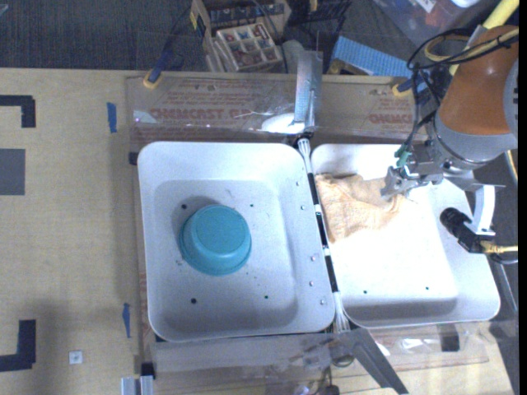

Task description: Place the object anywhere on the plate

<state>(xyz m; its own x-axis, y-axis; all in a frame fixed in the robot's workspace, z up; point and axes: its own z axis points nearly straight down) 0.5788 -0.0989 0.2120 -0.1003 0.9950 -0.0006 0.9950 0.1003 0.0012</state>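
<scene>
Over the right bin, at its upper edge, the gripper hangs from the grey arm, low against a crumpled tan cloth. That cloth lies in the bin's upper left part, spreading from the divider side toward the middle, one corner pulled up to the gripper's tip. Whether the gripper is parted or closed on the fabric cannot be told; the tip is small and blurred against the cloth. Beside it, the left bin carries a teal plate, round and set a little left of centre, well apart from the cloth.
</scene>
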